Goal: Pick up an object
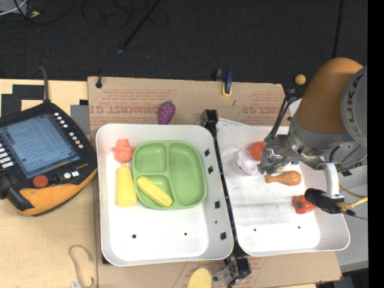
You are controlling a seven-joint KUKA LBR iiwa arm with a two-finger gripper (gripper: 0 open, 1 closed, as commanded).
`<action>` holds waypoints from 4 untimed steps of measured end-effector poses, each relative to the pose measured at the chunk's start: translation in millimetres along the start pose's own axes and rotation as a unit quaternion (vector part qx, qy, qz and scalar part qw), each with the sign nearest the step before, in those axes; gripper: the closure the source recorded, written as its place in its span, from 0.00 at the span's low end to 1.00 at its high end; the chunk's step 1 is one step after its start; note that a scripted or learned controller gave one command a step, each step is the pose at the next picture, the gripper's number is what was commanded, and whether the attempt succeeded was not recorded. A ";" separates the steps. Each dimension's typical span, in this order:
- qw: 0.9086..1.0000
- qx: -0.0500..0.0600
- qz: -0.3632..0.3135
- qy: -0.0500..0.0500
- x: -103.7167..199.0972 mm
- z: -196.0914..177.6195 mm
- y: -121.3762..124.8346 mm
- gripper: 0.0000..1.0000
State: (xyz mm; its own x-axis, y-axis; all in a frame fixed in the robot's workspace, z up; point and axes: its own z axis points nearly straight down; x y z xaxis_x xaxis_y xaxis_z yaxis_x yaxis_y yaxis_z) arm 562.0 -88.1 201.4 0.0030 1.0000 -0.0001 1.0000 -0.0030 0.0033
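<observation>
You see the tool low in the right white bin, just beside the small white rounded toy; its grip state cannot be told.

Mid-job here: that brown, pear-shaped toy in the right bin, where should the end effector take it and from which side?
Probably from straight above, closing across the narrow neck of the brown toy. It lies flat on the right bin, long axis left-right, bulb at its right end. The end effector hangs just above its left end.
</observation>
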 end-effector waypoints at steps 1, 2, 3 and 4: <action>1.000 0.001 -0.001 0.000 -1.1 -27.6 0.4 1.00; 1.000 0.002 -0.003 0.001 33.6 -15.7 36.2 1.00; 1.000 0.002 -0.001 0.000 33.5 -36.3 41.9 1.00; 1.000 0.004 -0.001 0.000 35.5 -14.7 39.2 1.00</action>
State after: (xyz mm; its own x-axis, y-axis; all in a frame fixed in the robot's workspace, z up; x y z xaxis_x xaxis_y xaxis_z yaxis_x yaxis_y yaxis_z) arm 601.3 -52.8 216.2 0.0002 1.0000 -0.0002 1.0000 -0.0002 -0.0044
